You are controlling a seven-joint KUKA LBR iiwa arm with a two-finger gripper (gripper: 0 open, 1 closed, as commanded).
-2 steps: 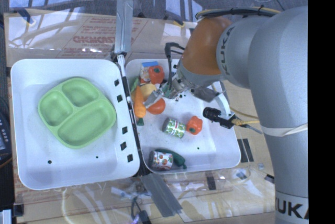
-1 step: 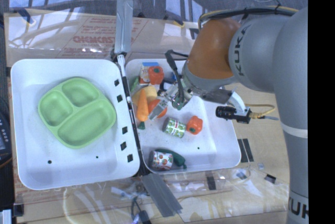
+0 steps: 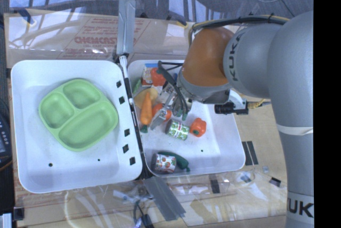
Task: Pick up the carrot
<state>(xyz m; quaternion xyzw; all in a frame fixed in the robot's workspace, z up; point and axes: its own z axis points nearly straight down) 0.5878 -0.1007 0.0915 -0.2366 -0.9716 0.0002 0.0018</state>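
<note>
I see the carrot (image 3: 146, 107) lying long axis roughly 12-to-6, gripper (image 3: 169, 110) at its 3 o'clock, grip state unclear, can't tell.

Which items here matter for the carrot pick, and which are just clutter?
For the job:
- carrot, in the right bin near its left wall
- gripper, down among the items right beside the carrot

Just lying about:
- green divided plate in the left bin
- small can
- orange pepper
- can near the front wall
</note>
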